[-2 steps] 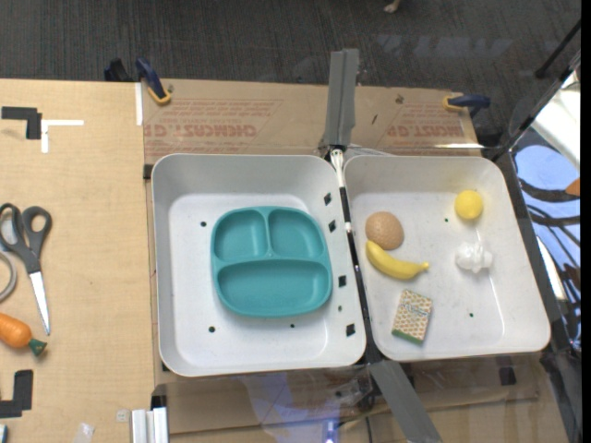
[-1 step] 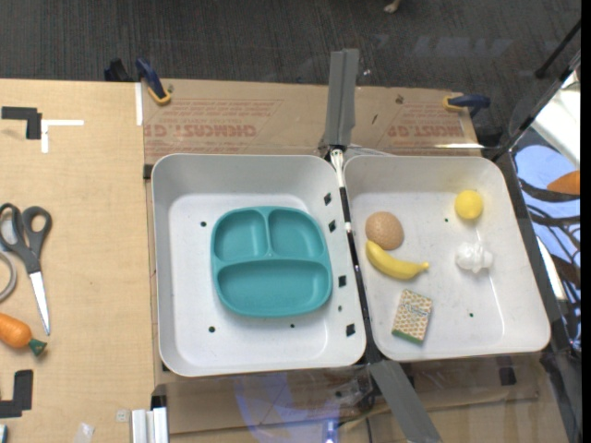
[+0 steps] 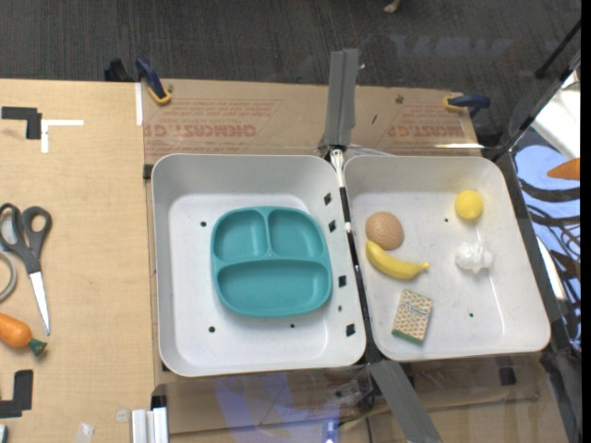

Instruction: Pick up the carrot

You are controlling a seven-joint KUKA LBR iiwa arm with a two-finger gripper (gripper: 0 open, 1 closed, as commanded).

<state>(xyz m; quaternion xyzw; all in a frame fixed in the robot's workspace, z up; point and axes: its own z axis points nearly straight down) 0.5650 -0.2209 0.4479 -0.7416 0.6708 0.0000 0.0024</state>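
The carrot lies on the wooden bench at my far left, well outside both bins, just below the scissors. On my feed I can't tell the gripper's state. A teal divided plate sits in the left bin.

plate: teal, in the left white bin
lemon: yellow, near the right bin's far right corner
banana: yellow
egg: brown
small box: green and cream pattern
crumpled lump: white
carrot: orange with a green end, at the bench's left edge
scissors: grey handles
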